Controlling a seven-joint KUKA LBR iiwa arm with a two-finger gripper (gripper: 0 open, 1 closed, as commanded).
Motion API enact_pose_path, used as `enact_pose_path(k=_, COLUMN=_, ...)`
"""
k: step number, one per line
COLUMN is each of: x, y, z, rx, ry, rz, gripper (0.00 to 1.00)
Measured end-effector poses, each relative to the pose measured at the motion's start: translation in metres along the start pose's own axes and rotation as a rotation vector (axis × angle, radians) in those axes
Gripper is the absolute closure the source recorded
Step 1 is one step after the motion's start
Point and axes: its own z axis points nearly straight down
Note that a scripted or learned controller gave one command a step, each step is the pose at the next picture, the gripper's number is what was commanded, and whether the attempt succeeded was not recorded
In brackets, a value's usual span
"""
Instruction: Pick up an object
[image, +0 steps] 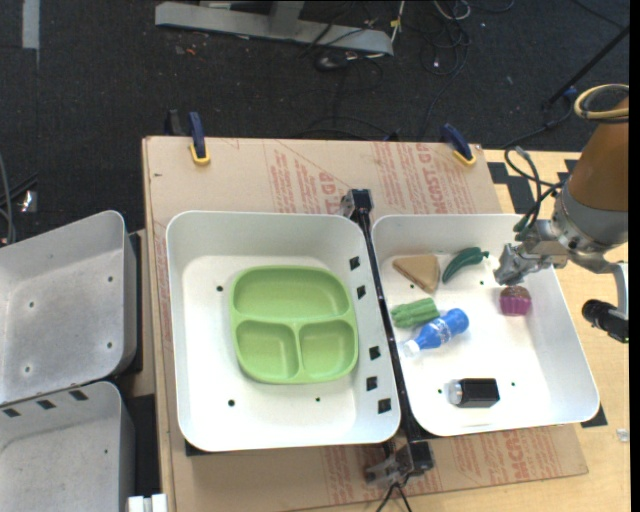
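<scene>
Now my gripper (512, 268) hovers above the purple object (515, 300); jaw state unreadable.
Bin wall (560, 300) at 3 o'clock could block me, causing a miss.

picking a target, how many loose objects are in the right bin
6: tan wedge and green pepper at the back, purple piece below the gripper, green roll, blue bottle, black block in front. Gripper may hide more.
</scene>
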Motion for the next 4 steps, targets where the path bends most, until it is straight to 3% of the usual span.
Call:
enact_pose_path(k=2, x=-0.009, y=-0.002, z=-0.108, rx=-0.003, ry=-0.001, rz=-0.001, gripper=1.00)
enact_pose_path(k=4, x=0.096, y=-0.029, z=-0.100, rx=0.005, ry=0.002, rz=-0.004, gripper=1.00)
